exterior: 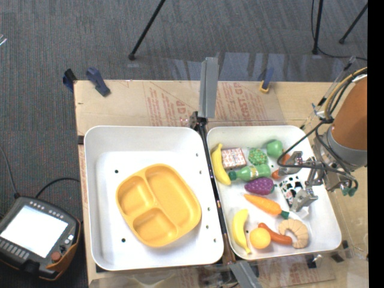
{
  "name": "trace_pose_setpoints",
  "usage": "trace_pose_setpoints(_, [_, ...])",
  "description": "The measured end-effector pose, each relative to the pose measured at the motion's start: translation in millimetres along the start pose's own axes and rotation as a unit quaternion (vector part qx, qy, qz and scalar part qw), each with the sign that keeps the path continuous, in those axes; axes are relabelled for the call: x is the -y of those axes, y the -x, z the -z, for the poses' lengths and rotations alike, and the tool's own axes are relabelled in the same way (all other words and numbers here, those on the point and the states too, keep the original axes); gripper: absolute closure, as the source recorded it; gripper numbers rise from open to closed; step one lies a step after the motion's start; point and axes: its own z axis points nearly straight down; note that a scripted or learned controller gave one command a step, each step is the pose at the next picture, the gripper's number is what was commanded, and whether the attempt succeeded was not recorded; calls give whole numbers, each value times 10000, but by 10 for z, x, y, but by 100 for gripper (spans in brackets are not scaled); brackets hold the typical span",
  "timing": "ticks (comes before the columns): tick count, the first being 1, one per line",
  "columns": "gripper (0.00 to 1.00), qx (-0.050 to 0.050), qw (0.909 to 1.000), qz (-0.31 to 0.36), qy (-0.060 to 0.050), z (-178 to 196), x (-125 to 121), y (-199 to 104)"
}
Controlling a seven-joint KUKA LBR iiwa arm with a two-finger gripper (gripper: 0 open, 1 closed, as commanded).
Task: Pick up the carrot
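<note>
Though near gripper (303, 200), carrot (263, 204) unheld

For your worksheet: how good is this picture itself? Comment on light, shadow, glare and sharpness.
Camera view: lighting is even and soft; the yellow tray casts only a faint shadow on the left bin; no harsh glare on the white bins; the carrot is fairly sharp, while the claw looks slightly soft.

A robotics lab: tripod legs (150, 23), teach pendant (37, 236), clamped bench (150, 101).
</note>
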Motion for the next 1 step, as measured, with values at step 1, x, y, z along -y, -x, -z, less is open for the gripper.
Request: trace_pose_setpoints(1, [0,5,9998,186,11,-1133,-300,-133])
